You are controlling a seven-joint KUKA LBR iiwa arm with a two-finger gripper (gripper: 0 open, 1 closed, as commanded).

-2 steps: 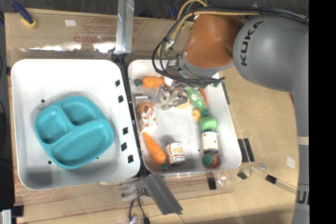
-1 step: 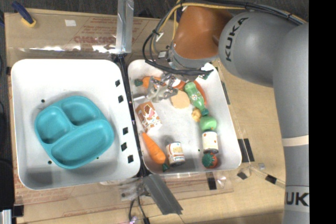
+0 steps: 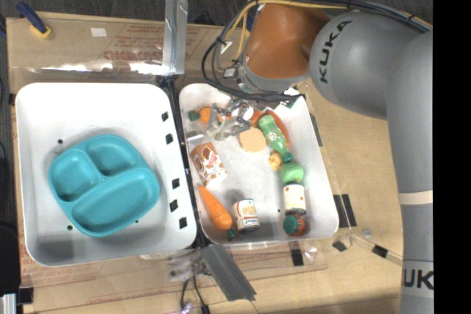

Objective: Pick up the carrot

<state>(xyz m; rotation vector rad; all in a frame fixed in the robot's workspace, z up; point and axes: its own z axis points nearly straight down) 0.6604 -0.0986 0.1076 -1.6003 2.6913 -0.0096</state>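
Arm (image 3: 368, 70): 1, reaching over the right bin's far end.
Bins: 2, left (image 3: 44, 121) and right (image 3: 254, 173).
Tray (image 3: 103, 184): 1, teal, in left bin.
Gripper (image 3: 229, 118): 1, low in right bin; fingers' state unclear.
Carrot (image 3: 215, 208): 1, right bin's near-left corner, beside 1 can (image 3: 247, 215).

Even overhead light is washing w/ glare on the taped cardboard (image 3: 125, 59); pic is looking soft, slightly blurry.

Setting: robotics lab. Evidence was a KUKA arm (image 3: 368, 62), taped cardboard-topped bench (image 3: 88, 37), two white bins (image 3: 29, 158) and toy groceries (image 3: 294, 198) at right.
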